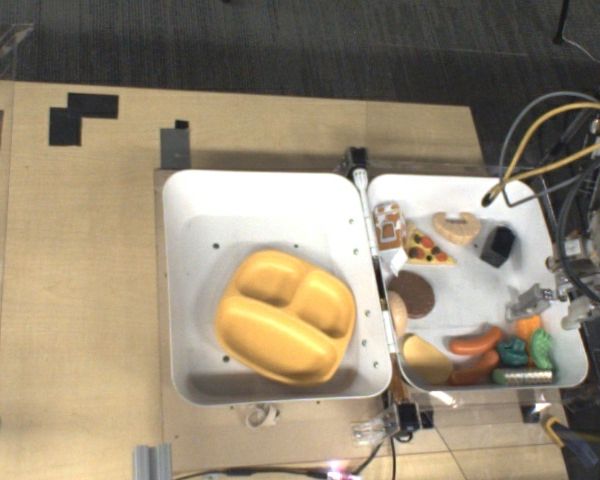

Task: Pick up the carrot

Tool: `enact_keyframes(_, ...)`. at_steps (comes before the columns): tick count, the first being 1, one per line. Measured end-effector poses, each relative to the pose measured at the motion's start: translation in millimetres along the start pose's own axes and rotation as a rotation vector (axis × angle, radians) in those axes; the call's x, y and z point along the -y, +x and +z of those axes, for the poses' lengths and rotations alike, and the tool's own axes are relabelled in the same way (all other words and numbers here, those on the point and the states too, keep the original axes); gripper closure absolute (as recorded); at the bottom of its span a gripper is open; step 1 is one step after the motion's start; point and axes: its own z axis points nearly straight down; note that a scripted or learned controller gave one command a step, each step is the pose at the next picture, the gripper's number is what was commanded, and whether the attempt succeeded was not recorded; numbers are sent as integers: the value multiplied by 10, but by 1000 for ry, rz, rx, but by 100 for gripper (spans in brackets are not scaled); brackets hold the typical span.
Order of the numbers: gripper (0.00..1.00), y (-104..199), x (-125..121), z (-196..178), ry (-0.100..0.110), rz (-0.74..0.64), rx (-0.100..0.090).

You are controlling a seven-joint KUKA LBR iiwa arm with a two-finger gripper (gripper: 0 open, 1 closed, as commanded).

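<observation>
Overhead slanted view of a light wooden table (80, 298) bearing two shallow white bins side by side.

Near edge, lower right of the frame: the right white plastic bin (540, 193) holds a cluster of small toy foods along its lower wall. From left to right these are a yellow wedge-shaped piece (425, 356), a red-orange sausage-shaped piece (475, 343) above a darker red one (472, 371), a blue-green lump (513, 351), a short metallic cylinder (525, 375), and a green leafy piece (542, 346). The small orange carrot (527, 326) lies at the top of this cluster, near the bin's right wall, touching the green pieces.

The metal two-finger tool (548, 303) sits just above and to the right of the carrot, at the right edge of the frame. Whether its fingers are spread or closed cannot be told, and nothing is seen between them.

Middle of the frame: a dark brown round disc (414, 293) lies beside the divider in the right bin. The left white plastic bin (195, 218) holds a large yellow lobed pepper-like object (285, 315).

Farther up in the right bin: a pizza-slice toy (429, 249), a tan bread-like piece (456, 227), a small black block (496, 245) and a brown-and-white packet (388, 224).

Upper right: yellow and grey cables (540, 143) loop over the bin's corner.
</observation>
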Motion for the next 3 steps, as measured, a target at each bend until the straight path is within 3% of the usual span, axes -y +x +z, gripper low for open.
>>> enact_keyframes(1, 0, 7, -60, 74, 0, -408, 1)
enact_keyframes(2, 0, -89, -73, -142, 1, -534, 1)
enact_keyframes(3, 0, -66, -71, -401, 1, -920, 2)
